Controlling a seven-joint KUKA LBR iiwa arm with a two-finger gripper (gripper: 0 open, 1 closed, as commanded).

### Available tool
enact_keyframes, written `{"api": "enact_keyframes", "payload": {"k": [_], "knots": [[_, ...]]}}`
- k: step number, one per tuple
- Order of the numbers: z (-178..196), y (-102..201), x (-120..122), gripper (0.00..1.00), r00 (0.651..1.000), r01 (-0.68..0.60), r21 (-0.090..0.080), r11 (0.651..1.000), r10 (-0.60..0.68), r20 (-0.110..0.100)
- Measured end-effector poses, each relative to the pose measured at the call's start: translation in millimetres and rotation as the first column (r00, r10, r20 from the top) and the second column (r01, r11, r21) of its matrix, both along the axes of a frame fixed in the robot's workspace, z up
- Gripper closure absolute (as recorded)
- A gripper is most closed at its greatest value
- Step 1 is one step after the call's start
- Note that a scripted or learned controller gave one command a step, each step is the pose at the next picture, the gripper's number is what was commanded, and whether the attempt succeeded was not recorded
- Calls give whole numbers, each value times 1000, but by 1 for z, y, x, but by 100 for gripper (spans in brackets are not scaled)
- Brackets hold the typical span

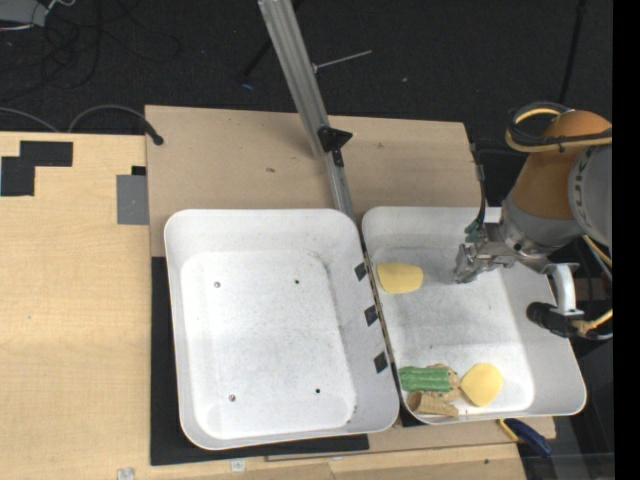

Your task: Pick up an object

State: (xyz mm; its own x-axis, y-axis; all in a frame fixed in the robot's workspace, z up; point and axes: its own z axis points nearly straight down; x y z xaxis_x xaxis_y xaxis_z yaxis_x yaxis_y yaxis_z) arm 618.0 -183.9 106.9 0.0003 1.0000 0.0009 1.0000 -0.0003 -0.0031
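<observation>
— Where is the arm?

— The arm point(560, 183) comes in from the right of the frame, and its claw point(470, 265) sits low over the upper part of the right bin point(545, 383). Whether the claw is wide or narrow I cannot tell; it is too small and dark to read.

— Anything in it?

— Nothing visible in it.

— And the things to be picked?

— All in the right bin. A pale yellow lump point(400, 277) lies near the bin's upper left, just left of the claw and apart from it. At the bottom edge lie a green piece point(427, 377), a tan piece point(436, 402) beneath it, and a round yellow piece point(482, 384) beside them.

— The left bin point(200, 408)?

— It lies alongside, touching the right one.
</observation>
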Motion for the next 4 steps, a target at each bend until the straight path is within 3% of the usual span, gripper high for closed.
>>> {"api": "enact_keyframes", "payload": {"k": [2,3,4], "knots": [[111,-11,7,100,1000,-2,-3,1000,2,7],[130,-12,7,100,1000,-3,-1,1000,3,4],[120,40,-16,100,1000,-4,2,1000,4,-2]]}}
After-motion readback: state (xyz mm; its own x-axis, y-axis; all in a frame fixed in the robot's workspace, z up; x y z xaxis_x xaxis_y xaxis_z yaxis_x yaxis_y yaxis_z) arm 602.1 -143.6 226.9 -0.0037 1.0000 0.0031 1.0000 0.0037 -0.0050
